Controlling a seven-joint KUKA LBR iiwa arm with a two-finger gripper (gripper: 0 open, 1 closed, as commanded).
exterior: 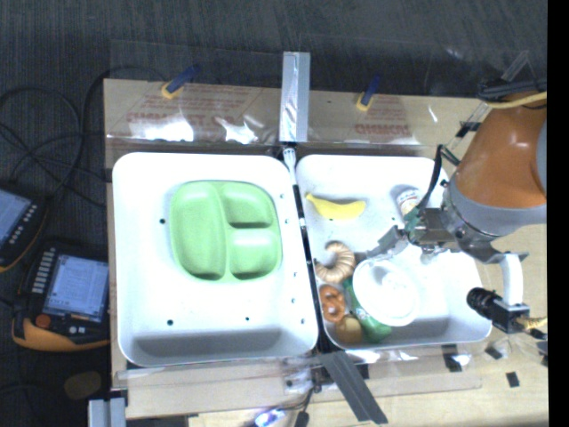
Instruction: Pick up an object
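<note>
Gripper [397,238] state unclear, hovering over the right bin [378,169] beside a banana [338,207].

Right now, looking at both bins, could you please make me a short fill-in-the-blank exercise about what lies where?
1. The green divided plate lies in the ____ bin.
2. The banana has the colour ____.
3. The arm reaches over the ____ bin.
4. The pretzel lies in the same bin as the ____ fruit.

Missing words: left; yellow; right; yellow

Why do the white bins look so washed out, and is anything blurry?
In the camera view, bright overhead light blows out the white bins, and the clear plastic sheet behind them glares. The gripper looks soft and smeared; the green tray stays fairly sharp.
</note>
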